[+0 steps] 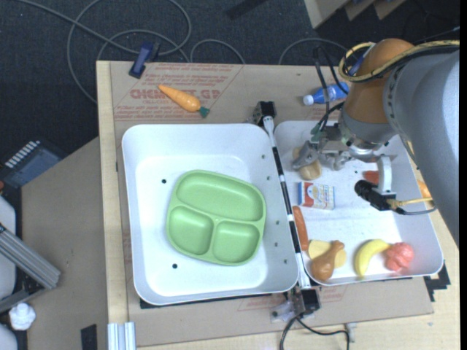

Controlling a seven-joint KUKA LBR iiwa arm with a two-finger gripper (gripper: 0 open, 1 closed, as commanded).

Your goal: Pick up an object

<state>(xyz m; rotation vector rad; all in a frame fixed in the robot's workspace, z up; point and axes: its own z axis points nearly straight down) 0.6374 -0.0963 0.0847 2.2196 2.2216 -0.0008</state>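
The arm reaches into the right bin (416, 265) from the worktop's right side. The gripper (315, 159) is low at that bin's far left corner, over a small tan lump (311, 170). Whether the jaws are open or closed on it cannot be determined.

The lump is judged light, rigid and rounded, so it may slip; grip across its widest part.

Nearby objects: a printed card (316, 195) just beside it, and a drumstick (325, 258), banana (369, 255) and pink toy (399, 257) along the near edge. The bin wall adjoining the left bin (139, 166), which holds a green tray (216, 216), limits approach.
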